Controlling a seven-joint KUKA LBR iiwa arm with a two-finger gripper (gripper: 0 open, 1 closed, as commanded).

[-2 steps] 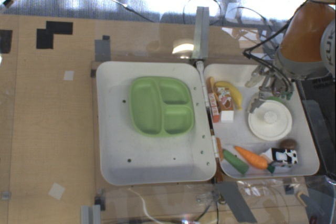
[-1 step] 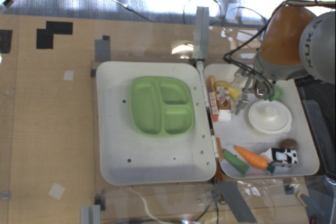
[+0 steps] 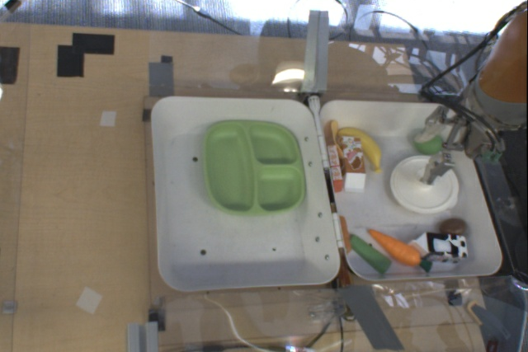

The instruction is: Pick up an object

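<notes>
Crowding the right bin (image 3: 487, 255), the objects lie loose: a small white plate (image 3: 423, 185) near the middle right, a yellow banana (image 3: 365, 146) by the dividing wall with a red-and-white carton (image 3: 352, 154) and a white block (image 3: 355, 182) just beside it, an orange carrot (image 3: 394, 247) with a green piece (image 3: 370, 255) toward the front, a black-and-white cow-patterned box (image 3: 446, 246) at the front right, and a brown round thing (image 3: 452, 225) just behind it. The gripper (image 3: 437, 169) hangs over the plate's far edge, near a pale green item (image 3: 427, 143); whether its jaws are open or closed cannot be told, and nothing is visibly held. The left bin (image 3: 177, 243) holds a green divided tray (image 3: 253, 166). Both bins sit on the wooden tabletop (image 3: 74, 202).
</notes>
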